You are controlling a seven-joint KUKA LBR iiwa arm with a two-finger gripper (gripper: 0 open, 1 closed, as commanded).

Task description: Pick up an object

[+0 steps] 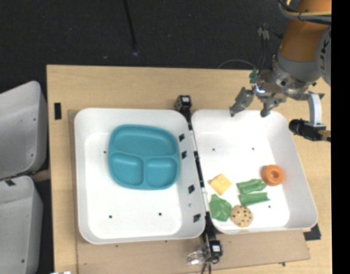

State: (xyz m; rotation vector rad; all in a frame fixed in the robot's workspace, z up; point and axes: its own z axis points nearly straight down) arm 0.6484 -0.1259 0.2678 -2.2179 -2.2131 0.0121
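Nearest to you, in the front part of the right bin [289,153], lie the small pieces: a cookie [241,216], a green leaf piece [220,208], two green pods [252,191], a yellow cheese wedge [221,184] and an orange round piece [272,175]. Choose the orange one, it stands apart from the rest. Far behind, the gripper [250,108] hangs over the back rim, jaws apart and holding nothing. Bring it forward, then descend straight with the piece between the fingers
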